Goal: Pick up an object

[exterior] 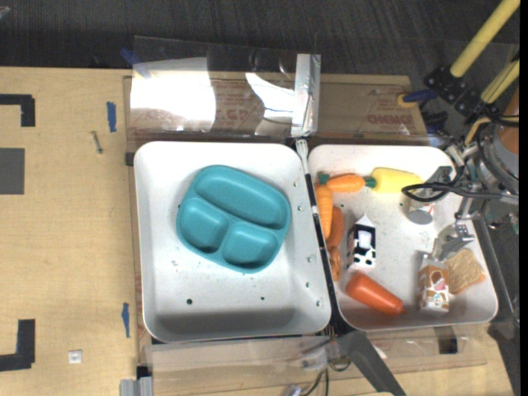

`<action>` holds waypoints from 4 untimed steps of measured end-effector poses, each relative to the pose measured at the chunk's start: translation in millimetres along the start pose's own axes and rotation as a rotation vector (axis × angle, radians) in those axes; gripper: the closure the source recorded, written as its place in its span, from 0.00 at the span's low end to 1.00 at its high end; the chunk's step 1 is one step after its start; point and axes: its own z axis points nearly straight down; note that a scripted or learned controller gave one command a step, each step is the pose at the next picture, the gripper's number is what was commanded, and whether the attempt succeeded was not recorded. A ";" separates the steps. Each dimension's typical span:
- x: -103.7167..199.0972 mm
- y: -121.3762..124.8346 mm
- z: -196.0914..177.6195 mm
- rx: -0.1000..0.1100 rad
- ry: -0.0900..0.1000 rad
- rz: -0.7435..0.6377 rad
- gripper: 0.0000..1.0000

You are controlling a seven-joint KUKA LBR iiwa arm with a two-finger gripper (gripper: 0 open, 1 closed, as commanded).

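A teal divided plate (233, 217) lies in the left white bin (157, 304), on a cardboard-covered bench (58, 221).

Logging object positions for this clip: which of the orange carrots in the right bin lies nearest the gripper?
The fat carrot at the bin's front edge lies nearest the gripper. The other two, one by the back wall and a thin one along the left wall, sit farther off.

- My fingers (452, 242) hang in the right bin (388, 157), near its right wall.
- Just below them lies a cracker (464, 271); a small packet (435, 289) beside it.
- Left: a cow toy (362, 247), carrots (328, 213).
- Far left, the other bin (157, 246) holds a divided plate (233, 217).
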 end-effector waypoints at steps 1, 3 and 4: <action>22.0 15.1 126.6 -0.002 0.008 0.017 0.00; -80.9 31.5 192.1 0.002 -0.006 0.043 0.00; 20.9 -25.1 191.4 0.006 -0.010 0.040 0.00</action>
